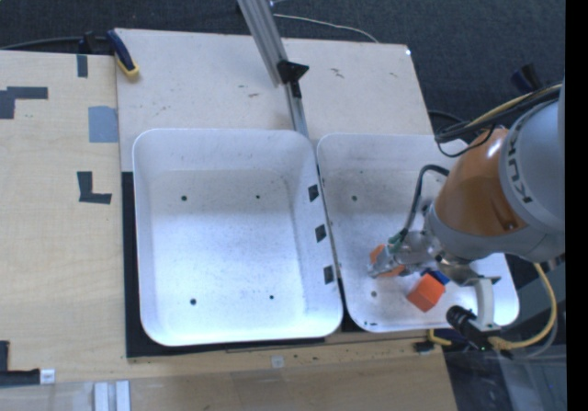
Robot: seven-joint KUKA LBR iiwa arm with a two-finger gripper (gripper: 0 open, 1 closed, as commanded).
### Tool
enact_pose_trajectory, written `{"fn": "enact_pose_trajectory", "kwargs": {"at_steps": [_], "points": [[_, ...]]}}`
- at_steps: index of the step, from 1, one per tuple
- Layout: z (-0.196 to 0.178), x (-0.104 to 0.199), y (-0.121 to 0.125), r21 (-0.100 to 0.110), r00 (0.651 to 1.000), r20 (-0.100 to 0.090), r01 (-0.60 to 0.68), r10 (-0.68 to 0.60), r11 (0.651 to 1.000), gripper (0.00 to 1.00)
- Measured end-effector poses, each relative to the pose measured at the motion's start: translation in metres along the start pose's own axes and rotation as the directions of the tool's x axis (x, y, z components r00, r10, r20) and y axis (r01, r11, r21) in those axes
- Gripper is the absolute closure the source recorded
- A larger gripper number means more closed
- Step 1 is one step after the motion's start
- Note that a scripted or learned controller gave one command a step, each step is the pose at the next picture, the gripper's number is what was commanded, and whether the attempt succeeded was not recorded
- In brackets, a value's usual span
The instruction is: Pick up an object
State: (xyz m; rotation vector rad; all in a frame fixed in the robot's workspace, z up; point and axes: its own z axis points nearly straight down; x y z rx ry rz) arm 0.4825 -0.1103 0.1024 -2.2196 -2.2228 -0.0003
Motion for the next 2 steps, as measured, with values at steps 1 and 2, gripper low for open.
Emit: {"fn": "enact_pose_trajectory", "kwargs": {"at_steps": [1,2], "points": [[-0.093,0.064,0.006,-0.005,1.000,-0.002,0.007,-0.007,1.000,1.00],[-0.089,0.144,0.003,0.004,1.000,-0.003,0.009,-0.009,1.000,1.00]]}}
